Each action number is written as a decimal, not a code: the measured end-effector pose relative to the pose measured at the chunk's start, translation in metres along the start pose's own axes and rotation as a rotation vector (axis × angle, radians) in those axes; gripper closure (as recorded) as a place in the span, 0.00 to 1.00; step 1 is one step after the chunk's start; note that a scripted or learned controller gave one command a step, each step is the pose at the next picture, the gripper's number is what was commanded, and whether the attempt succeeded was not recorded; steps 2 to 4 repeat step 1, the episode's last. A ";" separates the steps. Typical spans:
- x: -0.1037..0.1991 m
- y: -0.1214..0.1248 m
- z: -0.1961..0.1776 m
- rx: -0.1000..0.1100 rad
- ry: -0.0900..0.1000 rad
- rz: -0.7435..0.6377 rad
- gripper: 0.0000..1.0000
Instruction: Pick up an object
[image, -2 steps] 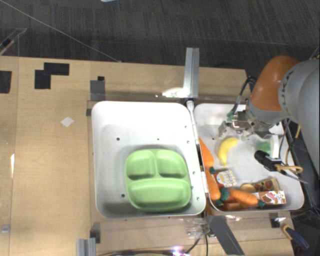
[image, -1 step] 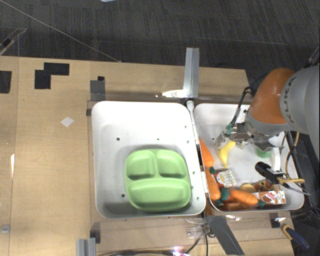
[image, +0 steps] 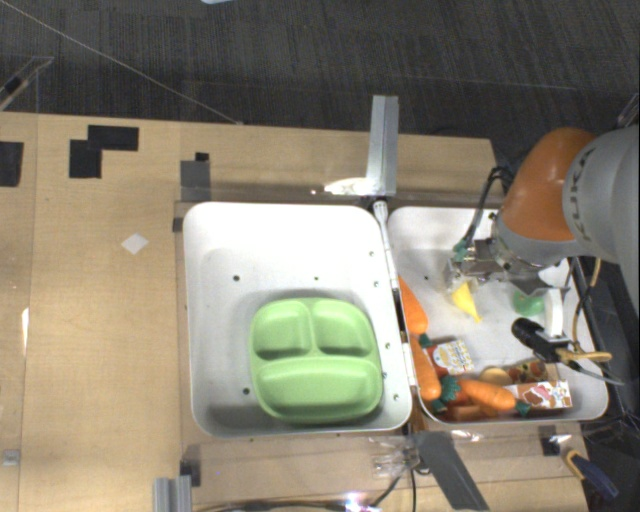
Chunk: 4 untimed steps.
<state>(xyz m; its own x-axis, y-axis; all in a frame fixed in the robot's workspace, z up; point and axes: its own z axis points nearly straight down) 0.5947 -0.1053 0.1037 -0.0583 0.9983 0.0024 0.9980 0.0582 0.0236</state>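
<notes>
The pincer (image: 468, 268) hangs in the right bin (image: 430, 225), directly above a yellow wedge (image: 464, 298). The wedge's long axis slants toward the bin's front-right. Whether the pincer stands wide or narrow cannot be told.

A small yellow wedge-shaped object (image: 465, 299) lies in the right-hand white bin (image: 425, 235), near its middle, pointing down toward the front. It sits just below the pincer (image: 468, 263), apart from the carrots (image: 420, 345) along the bin's left wall.

arm (image: 590, 200) cut off at right edge, green object (image: 528, 300) partly hidden
</notes>
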 end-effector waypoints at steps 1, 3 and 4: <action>0.067 -0.013 -0.118 0.018 -0.001 -0.168 1.00; 0.067 -0.013 -0.118 0.018 -0.001 -0.168 1.00; 0.067 -0.013 -0.118 0.018 -0.001 -0.168 1.00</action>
